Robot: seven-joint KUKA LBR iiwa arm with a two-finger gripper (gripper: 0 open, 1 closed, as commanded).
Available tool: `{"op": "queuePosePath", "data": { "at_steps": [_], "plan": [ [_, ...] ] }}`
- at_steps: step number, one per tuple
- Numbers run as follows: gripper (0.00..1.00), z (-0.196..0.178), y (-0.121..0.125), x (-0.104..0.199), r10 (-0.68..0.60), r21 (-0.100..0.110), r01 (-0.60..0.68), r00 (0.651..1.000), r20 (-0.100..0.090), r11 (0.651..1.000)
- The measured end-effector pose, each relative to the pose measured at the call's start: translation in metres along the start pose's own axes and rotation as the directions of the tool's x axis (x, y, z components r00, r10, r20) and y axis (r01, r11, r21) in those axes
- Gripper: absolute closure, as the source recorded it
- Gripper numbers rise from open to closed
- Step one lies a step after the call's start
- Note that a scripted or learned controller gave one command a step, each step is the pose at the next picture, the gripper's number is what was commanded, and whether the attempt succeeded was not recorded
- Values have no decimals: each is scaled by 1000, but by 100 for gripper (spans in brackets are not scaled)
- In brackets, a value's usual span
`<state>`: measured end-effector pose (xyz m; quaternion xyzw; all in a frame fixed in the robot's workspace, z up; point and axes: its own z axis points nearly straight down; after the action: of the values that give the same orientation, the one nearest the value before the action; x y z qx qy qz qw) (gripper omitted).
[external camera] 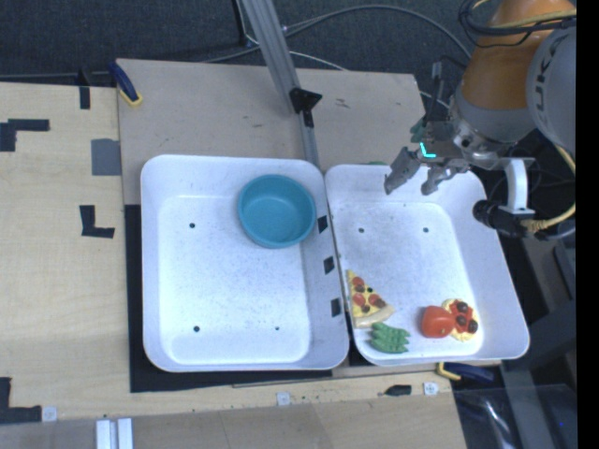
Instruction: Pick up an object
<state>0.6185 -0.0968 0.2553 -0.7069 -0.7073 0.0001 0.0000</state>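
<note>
Gripper (417,181), fingers spread and holding nothing, above right bin (423,251); toy pizza slice (366,300) at the bin's near edge.

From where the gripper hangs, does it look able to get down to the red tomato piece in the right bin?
Probably yes. The gripper is over the far end of the right bin, jaws open, and the tomato piece lies uncovered at the near end, though a yellow toy touches it.

Camera arrangement: single fixed overhead view.
Mounted above the bench, it looks down obliquely from moderate range on the left bin (168,279) and right bin (496,279).
</note>
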Motion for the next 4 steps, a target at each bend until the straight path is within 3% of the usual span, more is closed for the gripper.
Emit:
{"op": "queuePosePath", "data": {
  "at_steps": [1,2,4],
  "plan": [
    [0,0,0,0,0,0,0,1000,0,1000],
    [0,63,-3,-1,0,6,0,1000,0,1000],
    [0,149,-3,-3,0,4,0,1000,0,1000]
  ]
}}
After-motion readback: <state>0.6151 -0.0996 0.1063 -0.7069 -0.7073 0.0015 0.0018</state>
